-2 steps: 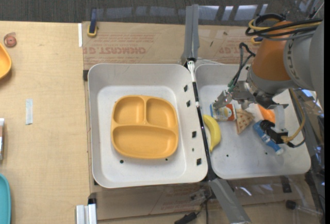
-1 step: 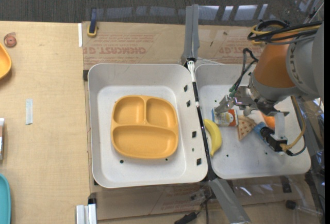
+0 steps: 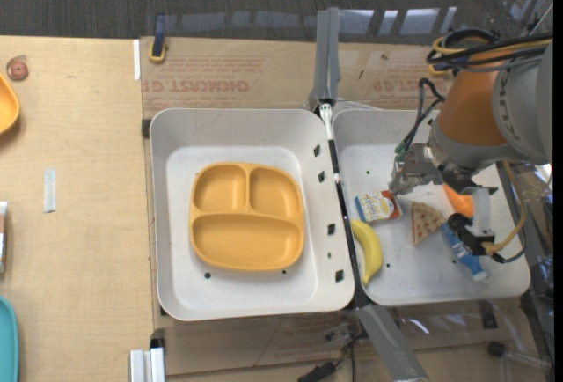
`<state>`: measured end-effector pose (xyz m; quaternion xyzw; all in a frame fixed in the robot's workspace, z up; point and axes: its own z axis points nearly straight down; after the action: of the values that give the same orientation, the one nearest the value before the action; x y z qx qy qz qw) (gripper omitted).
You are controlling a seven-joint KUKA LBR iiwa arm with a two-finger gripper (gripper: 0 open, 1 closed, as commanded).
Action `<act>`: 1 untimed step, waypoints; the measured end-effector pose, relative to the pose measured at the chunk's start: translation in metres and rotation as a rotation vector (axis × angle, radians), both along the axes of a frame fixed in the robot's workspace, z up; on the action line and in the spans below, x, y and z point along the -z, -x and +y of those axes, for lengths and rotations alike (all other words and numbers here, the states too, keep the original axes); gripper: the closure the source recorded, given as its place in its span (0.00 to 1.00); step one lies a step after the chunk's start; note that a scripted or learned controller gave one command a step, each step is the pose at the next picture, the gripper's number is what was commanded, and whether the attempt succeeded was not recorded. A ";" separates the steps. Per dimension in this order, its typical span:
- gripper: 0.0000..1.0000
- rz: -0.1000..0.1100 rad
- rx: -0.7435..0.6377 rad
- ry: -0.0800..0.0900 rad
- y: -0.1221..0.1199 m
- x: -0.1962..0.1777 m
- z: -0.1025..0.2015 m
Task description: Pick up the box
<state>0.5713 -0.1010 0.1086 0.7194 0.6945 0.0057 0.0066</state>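
The box (image 3: 376, 207) is a small white carton with orange and green print. It lies on the floor of the right bin (image 3: 422, 279), near that bin's left wall. My gripper (image 3: 404, 181) hangs over the right bin just up and to the right of the box, close to its upper right corner. The grey arm with its orange band (image 3: 475, 112) reaches in from the right above it. Nothing shows in the gripper's grasp.
A banana (image 3: 369, 252) lies just below the box. A triangular toast slice (image 3: 426, 223), a blue object (image 3: 464, 253) and an orange object (image 3: 458, 196) lie to the right. The left bin (image 3: 176, 195) holds a yellow divided plate (image 3: 248, 216).
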 end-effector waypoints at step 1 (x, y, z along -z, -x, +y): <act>0.00 0.000 0.000 0.000 0.000 0.000 0.000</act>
<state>0.5713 -0.1010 0.1086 0.7194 0.6945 0.0057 0.0067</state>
